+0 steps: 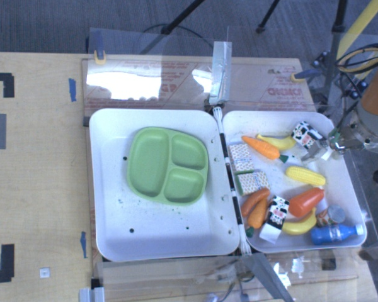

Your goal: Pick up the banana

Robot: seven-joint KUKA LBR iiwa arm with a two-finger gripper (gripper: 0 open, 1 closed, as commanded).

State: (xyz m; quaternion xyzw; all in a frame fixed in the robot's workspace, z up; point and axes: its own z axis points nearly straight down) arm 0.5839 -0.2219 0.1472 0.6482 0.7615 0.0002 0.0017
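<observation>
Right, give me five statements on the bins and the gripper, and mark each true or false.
1. The green plate lies in the left bin. True.
2. The gripper hangs above the left bin. False: it is above the right bin, near its far right side.
3. A banana lies by the blue bottle. True.
4. The plate holds a carrot. False: the carrot lies in the right bin.
5. The corn cob is in the right bin. True.

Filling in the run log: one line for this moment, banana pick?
gripper: over right bin, far side, beside cow toy | banana: near side, under red pepper, ungrasped
</observation>
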